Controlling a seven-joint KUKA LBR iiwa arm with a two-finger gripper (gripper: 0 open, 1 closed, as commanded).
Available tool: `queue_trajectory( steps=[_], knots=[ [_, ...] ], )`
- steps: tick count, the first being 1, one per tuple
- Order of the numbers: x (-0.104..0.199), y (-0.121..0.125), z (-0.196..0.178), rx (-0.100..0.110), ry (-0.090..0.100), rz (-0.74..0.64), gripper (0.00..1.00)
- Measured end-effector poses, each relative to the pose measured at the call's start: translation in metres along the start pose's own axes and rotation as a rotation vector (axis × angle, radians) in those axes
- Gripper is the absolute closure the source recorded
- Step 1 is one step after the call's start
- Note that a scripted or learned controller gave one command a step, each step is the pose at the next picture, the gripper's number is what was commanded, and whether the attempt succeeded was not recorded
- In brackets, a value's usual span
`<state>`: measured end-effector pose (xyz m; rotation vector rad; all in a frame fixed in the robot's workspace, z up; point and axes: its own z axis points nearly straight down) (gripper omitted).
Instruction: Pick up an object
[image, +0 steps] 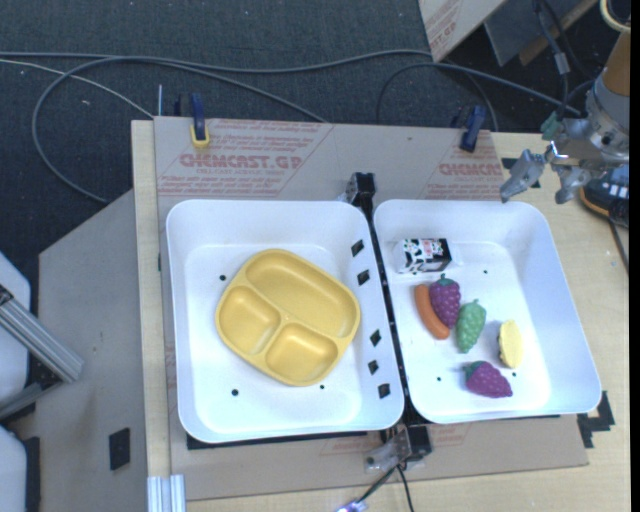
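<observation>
The right bin (560, 300) holds several toy foods. A black-and-white cow figure (423, 254) lies near its back left. An orange carrot (431, 314) and a purple grape bunch (446, 298) touch each other, with a green vegetable (470, 326) just to their right. A yellow piece (510, 344) and a second purple grape bunch (487, 379) lie toward the front. My gripper (542, 182) hangs open above the bin's back right corner, off to the right of the toys, with nothing between its fingers.
The left bin (190, 300) holds a yellow divided plate (288, 315). A black divider with clips (372, 290) runs between the bins. Blue clamps (199, 122) (470, 127) pin the cardboard at the back. A metal rail (35, 335) sits at the far left.
</observation>
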<state>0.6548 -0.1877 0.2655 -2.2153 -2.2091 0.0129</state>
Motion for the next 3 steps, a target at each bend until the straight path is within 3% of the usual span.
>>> queue_trajectory(
  steps=[1, 3],
  knots=[
    [0.001, 0.002, -0.009, -0.014, -0.003, -0.003, 0.00],
    [0.014, 0.012, 0.084, -0.011, -0.002, -0.004, 0.00]
  ],
)
